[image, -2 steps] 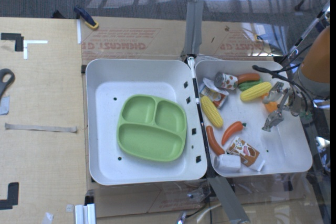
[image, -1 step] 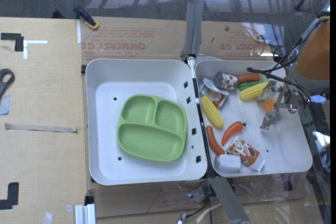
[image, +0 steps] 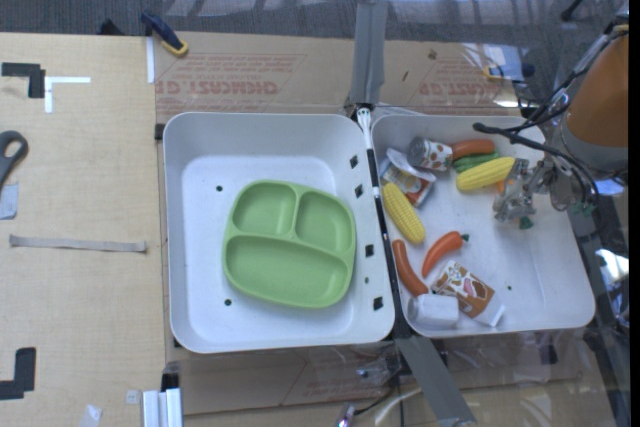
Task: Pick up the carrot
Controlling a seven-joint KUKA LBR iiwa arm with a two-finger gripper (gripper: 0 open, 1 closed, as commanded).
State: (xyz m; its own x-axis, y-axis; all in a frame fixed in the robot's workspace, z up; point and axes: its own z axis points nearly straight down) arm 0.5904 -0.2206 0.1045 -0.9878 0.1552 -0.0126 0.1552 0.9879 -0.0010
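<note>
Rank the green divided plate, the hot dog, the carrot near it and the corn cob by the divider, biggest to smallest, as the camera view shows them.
1. green divided plate
2. corn cob
3. hot dog and carrot: too alike to rank.

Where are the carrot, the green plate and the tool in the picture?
carrot [image: 443, 251]: camera view, middle of its orange body.
green plate [image: 291, 244]: camera view, ridge between compartments.
tool [image: 517, 206]: camera view, between its fingertips.
</note>
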